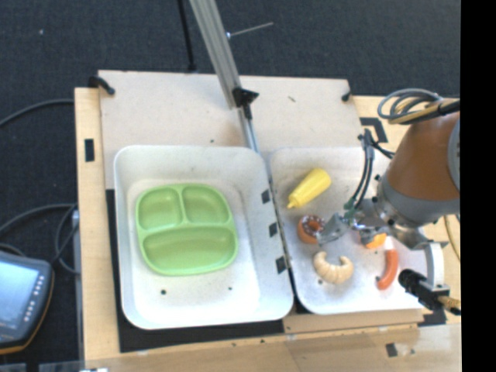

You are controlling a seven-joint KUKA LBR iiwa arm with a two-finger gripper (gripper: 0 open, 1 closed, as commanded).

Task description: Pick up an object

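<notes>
In the right bin (310, 301) lie a yellow corn cob (309, 187), a small brown and orange round piece (311, 227), a beige croissant (332, 267), a red-orange sausage (387, 269) and a small orange piece (375, 241). My gripper (338, 229) hangs low over the middle of this bin, just right of the round piece and above the croissant. Its grey fingers point left and I see nothing held between them.
The left bin (155, 301) holds a green divided plate (187, 228). A grey metal pole (219, 46) slants down from the top to the seam between the bins. Cables (407, 104) loop at the right behind the arm.
</notes>
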